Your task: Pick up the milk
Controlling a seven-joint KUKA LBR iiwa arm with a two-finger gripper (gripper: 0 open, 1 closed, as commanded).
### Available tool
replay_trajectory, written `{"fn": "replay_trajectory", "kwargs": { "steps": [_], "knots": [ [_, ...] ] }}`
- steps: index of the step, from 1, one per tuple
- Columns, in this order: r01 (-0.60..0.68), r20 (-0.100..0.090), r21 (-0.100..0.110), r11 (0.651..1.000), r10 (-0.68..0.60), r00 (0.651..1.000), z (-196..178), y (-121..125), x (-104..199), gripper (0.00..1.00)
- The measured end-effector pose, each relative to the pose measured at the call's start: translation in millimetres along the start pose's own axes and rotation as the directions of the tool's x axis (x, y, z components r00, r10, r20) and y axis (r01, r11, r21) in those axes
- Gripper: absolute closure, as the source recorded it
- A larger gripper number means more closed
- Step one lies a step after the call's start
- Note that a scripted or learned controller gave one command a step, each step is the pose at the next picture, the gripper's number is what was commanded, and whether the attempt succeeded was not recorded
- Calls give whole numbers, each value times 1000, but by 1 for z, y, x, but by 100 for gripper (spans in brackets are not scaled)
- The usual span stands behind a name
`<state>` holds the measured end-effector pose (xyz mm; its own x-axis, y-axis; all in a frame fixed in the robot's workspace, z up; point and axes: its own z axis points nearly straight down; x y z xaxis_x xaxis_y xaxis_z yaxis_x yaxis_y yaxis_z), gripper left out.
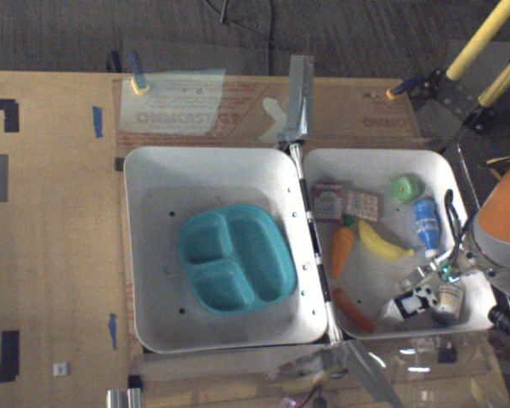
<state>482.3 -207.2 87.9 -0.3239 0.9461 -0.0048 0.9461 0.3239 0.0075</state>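
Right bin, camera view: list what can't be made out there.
- Gripper: small and blurred against clutter, so its state is unclear.
- Milk carton: lying low in the right bin, too small to read; contact with the gripper is uncertain.
- Arm: cut off by the picture's right edge.
- Two small boxes: labels too blurred to read.

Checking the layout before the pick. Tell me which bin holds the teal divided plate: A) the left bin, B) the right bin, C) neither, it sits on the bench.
A: the teal divided plate lies flat inside the left bin, apart from the food items in the right bin.
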Motion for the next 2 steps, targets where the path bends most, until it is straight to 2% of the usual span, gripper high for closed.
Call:
{"fn": "replay_trajectory", "kwargs": {
  "steps": [1,2],
  "knots": [
    [-62,-2,5,998,62,998,-84,-7,-16,0],
    [-404,-12,8,915,404,915,-9,-2,-8,0]
  ]
}}
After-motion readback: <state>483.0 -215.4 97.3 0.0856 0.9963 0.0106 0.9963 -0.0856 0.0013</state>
